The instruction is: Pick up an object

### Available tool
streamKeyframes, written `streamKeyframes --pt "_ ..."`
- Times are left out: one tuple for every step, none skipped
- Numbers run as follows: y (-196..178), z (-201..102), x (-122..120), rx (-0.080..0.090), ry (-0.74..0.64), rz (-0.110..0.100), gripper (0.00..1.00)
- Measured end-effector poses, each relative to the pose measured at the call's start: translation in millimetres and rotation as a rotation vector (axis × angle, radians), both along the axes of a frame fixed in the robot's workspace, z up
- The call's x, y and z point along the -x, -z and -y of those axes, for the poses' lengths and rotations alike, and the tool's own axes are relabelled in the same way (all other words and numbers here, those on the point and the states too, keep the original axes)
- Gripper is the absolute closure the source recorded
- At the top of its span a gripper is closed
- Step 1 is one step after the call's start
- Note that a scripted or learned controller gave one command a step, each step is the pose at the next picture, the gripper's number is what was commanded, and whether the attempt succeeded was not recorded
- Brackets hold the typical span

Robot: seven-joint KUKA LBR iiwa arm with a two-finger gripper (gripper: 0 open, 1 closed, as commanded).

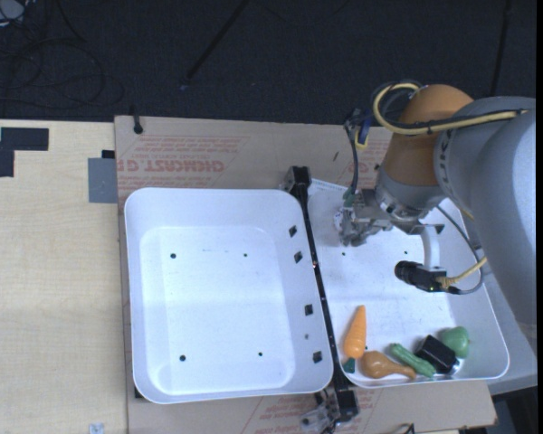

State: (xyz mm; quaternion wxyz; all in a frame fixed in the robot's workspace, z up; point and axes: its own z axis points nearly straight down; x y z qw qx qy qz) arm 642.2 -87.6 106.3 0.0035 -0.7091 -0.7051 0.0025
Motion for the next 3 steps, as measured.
streamKeyframes --pt "-90.4 -87.8 8.7 -0.002 -0.015 0.015 1.0" --pt "-171.8 -133.7 55.6 -0.001 -0.011 0.013 1.0" --pt "-175.5 -130.8 55.6 0.001 -0.009 0.003 1.0"
